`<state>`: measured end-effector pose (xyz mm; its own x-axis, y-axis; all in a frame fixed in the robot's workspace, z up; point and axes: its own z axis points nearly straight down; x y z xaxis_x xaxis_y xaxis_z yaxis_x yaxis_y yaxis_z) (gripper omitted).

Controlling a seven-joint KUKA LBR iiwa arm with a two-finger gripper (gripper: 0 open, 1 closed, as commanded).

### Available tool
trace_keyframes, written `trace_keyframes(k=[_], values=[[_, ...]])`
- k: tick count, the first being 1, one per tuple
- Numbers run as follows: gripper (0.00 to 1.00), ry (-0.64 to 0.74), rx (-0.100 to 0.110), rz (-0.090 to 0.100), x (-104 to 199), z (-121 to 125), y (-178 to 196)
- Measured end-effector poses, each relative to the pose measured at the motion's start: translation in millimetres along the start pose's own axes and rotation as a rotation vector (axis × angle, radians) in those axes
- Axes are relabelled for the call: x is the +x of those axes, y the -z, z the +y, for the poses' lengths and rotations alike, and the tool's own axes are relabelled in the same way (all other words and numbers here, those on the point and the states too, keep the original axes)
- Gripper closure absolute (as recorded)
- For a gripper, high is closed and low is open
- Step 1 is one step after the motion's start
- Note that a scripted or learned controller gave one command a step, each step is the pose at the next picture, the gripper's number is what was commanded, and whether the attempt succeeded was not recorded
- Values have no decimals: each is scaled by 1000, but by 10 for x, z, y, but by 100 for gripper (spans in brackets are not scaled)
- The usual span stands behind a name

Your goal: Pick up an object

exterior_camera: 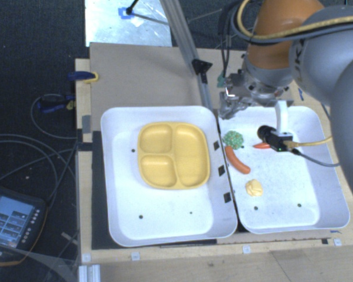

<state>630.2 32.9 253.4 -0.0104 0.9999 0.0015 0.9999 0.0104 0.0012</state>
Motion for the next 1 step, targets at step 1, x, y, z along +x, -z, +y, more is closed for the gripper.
trace_keyframes(k=[1], values=[[100, 0, 0, 0, 526, 62, -148]])
